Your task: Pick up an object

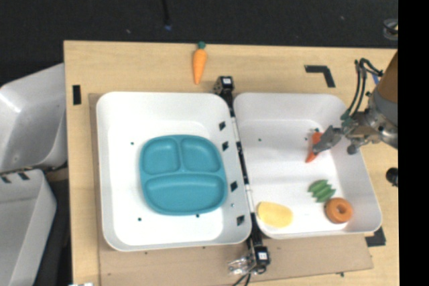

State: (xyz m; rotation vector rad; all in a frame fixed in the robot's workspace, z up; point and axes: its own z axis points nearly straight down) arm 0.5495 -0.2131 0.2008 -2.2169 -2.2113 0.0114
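In the right bin (281, 110) a small red-orange piece (312, 151) lies near the right wall. My gripper (328, 140) reaches in from the right and sits just beside and above this piece, partly covering its upper end. Nearer the front of the same bin lie a green pod-like piece (320, 189), an orange ring (338, 210) and a yellow lump (275, 214).
The left bin (114, 211) holds a teal divided plate (182, 174). An orange toy carrot (199, 63) lies on the bench behind the bins. Black clips (236, 144) run along the seam between the two bins.
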